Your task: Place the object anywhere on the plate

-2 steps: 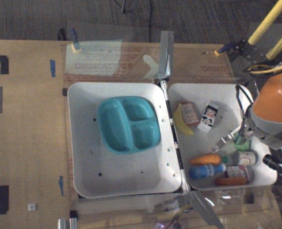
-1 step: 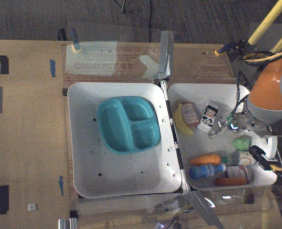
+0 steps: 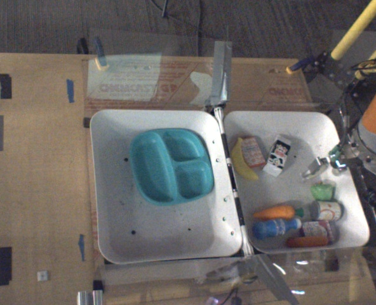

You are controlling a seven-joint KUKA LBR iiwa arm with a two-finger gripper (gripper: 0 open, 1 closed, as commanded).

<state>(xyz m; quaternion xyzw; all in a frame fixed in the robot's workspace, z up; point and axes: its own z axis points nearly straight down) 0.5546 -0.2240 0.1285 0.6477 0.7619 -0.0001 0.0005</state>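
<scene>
Arm at right bin's edge; plate bare of objects.
Gripper (image 3: 319,166) hangs above the right bin (image 3: 302,121), fingers narrowly apart, nothing between them. Teal plate (image 3: 172,165) lies in the left bin (image 3: 112,189). Banana (image 3: 241,164), milk carton (image 3: 277,156), carrot (image 3: 274,213) and blue bottle (image 3: 274,228) rest in the right bin.

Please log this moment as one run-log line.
claw: over right bin, holding nothing | plate: left bin, bare | banana, carrot, bottle: right bin
</scene>
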